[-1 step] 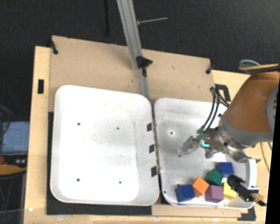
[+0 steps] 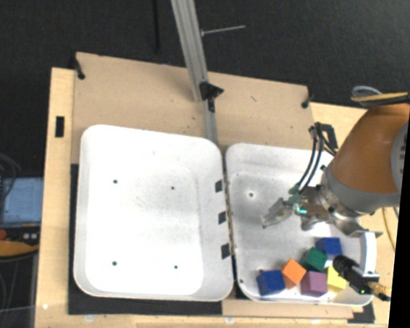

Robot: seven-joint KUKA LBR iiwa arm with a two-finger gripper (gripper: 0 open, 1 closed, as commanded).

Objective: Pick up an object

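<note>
1. The counter (image 2: 270, 94) carries 2 shallow white bins side by side: the left bin (image 2: 156, 143) and the right bin (image 2: 263, 162).
2. The grey arm with its orange band (image 2: 370, 151) reaches in from 3 o'clock and hangs over the right bin.
3. The hand (image 2: 276, 213) points toward 9 o'clock above the middle of the right bin's floor, with a small green light just behind it at the wrist.
4. How far the hand stands open cannot be told from this slant, and nothing is seen in its grip.
5. The objects sit clustered in the right bin's corner at 5 o'clock, apart from the hand.
6. A blue cube (image 2: 270, 281) lies at the 9 o'clock end of the cluster, near the bin's front wall.
7. An orange cube (image 2: 294, 272) sits just beside it at 2 o'clock.
8. A purple cube (image 2: 315, 282) lies just past the orange one, toward 3 o'clock.
9. A green block (image 2: 316, 260) sits at 12 o'clock from the purple cube, and a second blue block (image 2: 330, 245) lies just beyond it at 1 o'clock.
10. A yellow block (image 2: 336, 280) rests beside the purple cube at 3 o'clock, partly covered by a black part of the arm.
11. A slanted metal pole (image 2: 192, 42) rises from the counter at 12 o'clock.
</note>
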